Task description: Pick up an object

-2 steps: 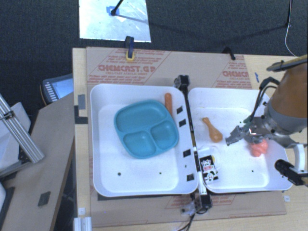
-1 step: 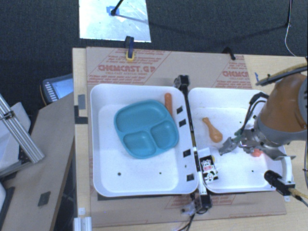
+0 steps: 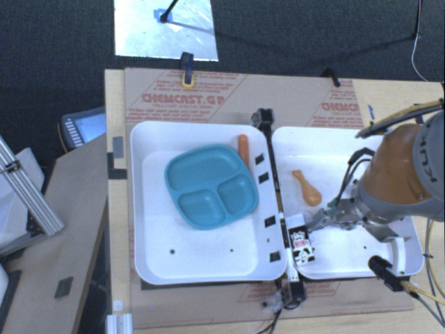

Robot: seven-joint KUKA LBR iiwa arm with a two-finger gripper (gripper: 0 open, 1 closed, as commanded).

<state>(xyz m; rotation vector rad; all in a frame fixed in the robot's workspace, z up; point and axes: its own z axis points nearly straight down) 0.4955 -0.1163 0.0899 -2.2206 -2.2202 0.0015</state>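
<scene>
The jaws sit low in the right bin, near its left wall, but their fingers are too small and blurred here to say whether they are apart or together, and nothing can be made out between them. The arm reaches in from the right, its orange band above the wrist bent down over the near half of that bin.

The closest candidate for a pick is the orange spoon, lying on the bin floor just on the far side of the jaws, apart from them as far as the view shows. In the left bin a blue divided plate lies flat, with an orange carrot-like stick against its far right edge. A small black-and-white tag sits on the divider between the bins, near the jaws.

Judging by this, the task is not yet done: every object rests on a bin floor and none is lifted. What remains is to settle on one thing, likely the spoon, close on it and raise it clear.
</scene>
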